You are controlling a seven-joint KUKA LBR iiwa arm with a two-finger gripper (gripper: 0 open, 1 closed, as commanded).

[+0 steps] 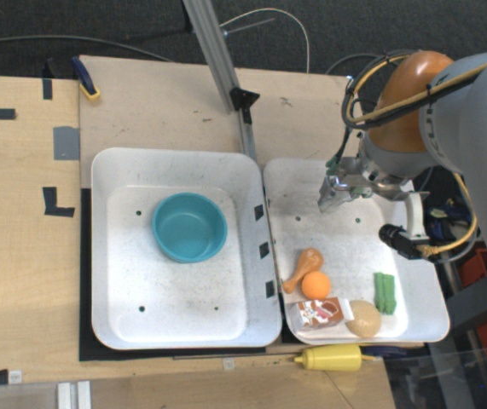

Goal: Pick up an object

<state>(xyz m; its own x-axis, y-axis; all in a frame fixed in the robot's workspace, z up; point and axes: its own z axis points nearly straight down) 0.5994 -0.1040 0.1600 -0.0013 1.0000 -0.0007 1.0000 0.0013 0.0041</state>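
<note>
Nothing is lifted yet: the jaws (pixel 335 192), whose state I cannot tell, hang over the right bin (pixel 287 177)'s bare far end, with the orange ball (pixel 315 285) and other pickable items lying well nearer the camera.

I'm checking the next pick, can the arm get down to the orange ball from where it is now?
Probably yes. The gripper hangs over the bare upper part of the right bin, and the orange ball lies uncovered below it. The chicken leg touches the ball's left side, which could crowd the jaws.
</note>
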